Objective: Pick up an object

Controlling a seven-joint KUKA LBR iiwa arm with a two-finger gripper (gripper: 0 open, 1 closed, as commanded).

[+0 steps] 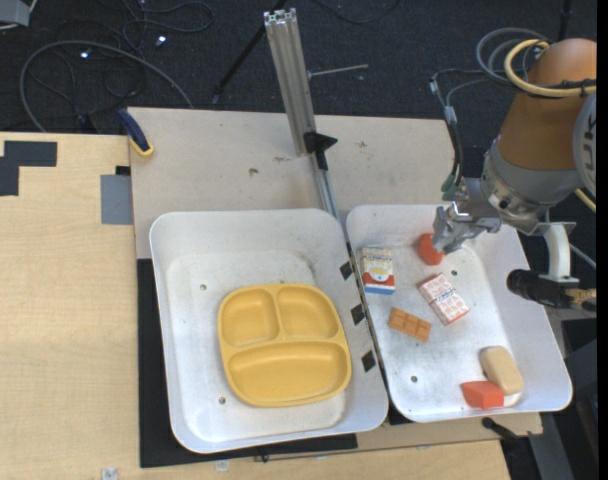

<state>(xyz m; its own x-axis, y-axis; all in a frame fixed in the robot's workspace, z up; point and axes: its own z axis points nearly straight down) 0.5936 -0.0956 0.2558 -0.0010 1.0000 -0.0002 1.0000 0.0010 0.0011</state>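
Standing over the bench, I see the right bin (544, 388) carrying all the loose pieces, so it seems to be the picking side, while the left bin (184, 268) has a yellow tray (282, 343) lying flat in its middle, likely a place to drop things. The arm (544, 118) reaches in from three o'clock and tips its gripper (452, 230) down at the right bin's twelve o'clock end. Directly beneath it, toward seven o'clock of the tip, sits a small red piece (428, 249), touching or all but touching the gripper; I judge this to be the object it is after. Whether the fingers are spread or pressed together I cannot tell, and nothing shows the piece lifted, so I would not call it held. Other pieces wait further down the bin: a carton (378, 271) at the bin's nine o'clock edge beside the divider, a pink box (444, 299) near the centre, an orange wafer (409, 324) just at its seven o'clock, and at the five o'clock corner a tan roll (502, 368) touching a red block (482, 395). These lie well apart from one another, which should leave room for the gripper.
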